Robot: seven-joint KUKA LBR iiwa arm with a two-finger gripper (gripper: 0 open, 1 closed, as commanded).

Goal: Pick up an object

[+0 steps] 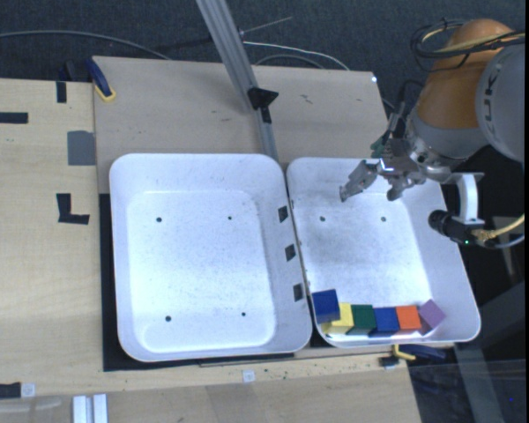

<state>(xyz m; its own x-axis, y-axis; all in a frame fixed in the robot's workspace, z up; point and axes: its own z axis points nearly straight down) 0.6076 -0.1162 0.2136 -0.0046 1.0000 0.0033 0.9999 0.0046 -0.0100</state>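
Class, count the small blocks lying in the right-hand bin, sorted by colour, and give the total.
Blue square blocks: 2
Yellow block: 1
Green block: 1
Orange block: 1
Purple block: 1
Total: 6

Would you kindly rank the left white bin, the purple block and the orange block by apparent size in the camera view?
1. The left white bin, by far the largest.
2. and 3. The orange block and the purple block look about alike; they are small and crowded in the right bin's near corner, so I won't rank them.
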